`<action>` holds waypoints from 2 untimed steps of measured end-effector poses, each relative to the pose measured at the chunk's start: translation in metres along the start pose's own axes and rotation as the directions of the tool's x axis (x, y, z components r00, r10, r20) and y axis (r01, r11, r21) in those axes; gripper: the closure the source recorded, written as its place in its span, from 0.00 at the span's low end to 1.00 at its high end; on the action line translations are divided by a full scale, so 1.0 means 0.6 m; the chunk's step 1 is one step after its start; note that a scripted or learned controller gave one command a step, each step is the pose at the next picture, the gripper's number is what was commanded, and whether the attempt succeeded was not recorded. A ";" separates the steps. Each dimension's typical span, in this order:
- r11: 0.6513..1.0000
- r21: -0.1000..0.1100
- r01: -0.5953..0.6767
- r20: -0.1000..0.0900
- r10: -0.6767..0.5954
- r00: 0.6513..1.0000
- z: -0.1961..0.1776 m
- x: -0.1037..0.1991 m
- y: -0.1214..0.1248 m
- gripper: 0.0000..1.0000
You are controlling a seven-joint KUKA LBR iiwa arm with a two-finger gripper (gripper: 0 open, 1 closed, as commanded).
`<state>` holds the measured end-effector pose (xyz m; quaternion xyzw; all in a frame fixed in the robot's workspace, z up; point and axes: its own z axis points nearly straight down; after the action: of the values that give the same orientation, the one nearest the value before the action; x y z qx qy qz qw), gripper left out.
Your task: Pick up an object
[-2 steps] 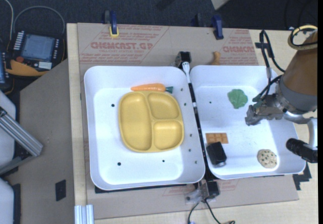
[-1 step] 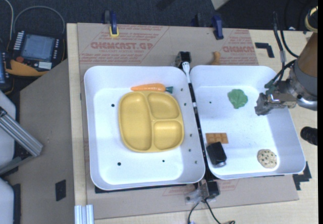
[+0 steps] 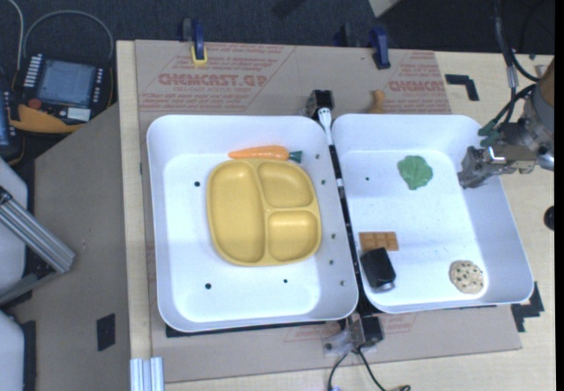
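Nearest the camera, in the right bin, lie a cookie, a black object and a brown cracker touching it. They are spread apart, probably so that each one can be taken alone. Farther back, a green broccoli-like piece lies alone and looks the closest candidate to pick. In the left bin, a yellow divided plate lies flat with a carrot just beside its far rim. The gripper hangs at the right bin's right wall, near the green piece, with nothing between its fingers. Whether the jaws are wide or narrow, I cannot tell.
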<state>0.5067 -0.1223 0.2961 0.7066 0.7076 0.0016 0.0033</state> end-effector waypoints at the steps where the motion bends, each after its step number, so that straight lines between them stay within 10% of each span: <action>1: 1.000 0.008 0.004 -0.003 -0.003 1.000 0.038 0.068 0.044 1.00; 2: 1.000 0.003 0.004 -0.003 -0.004 1.000 0.042 0.143 0.092 1.00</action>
<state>0.5622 -0.0365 0.2713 0.7051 0.7091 0.0013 0.0012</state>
